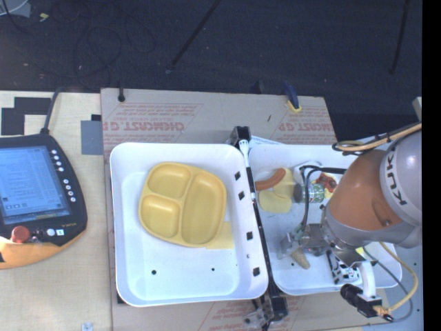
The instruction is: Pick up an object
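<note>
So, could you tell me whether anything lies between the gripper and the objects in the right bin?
Nothing visible does. The gripper is already down inside the right bin, beside a small tan piece. The hot dog and the yellow piece lie further back, with bare bin floor between them and the gripper.

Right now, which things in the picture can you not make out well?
- End effector: the arm hides most of it, so its grip is unclear.
- Right bin: the arm covers its right part.
- Small items near the hot dog: too small and blurred to name.
</note>
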Motion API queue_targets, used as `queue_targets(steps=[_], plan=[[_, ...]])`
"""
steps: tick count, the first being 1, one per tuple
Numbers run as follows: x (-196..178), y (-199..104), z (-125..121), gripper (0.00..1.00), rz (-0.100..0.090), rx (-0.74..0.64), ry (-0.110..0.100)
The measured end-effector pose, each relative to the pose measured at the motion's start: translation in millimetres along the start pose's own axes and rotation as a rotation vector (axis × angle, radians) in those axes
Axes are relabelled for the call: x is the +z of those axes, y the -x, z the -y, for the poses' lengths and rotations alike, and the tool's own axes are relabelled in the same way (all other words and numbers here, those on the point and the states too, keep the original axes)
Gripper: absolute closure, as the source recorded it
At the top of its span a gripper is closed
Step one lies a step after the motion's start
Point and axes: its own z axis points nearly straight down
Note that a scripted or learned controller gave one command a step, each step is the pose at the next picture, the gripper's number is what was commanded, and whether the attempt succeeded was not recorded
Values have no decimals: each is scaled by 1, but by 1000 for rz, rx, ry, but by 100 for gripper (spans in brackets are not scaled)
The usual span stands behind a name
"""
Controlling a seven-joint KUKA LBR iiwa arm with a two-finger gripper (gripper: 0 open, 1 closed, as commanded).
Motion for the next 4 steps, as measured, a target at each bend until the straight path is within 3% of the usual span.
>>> queue_targets(steps=[4], plan=[[0, 0, 0, 0, 0, 0, 0]])
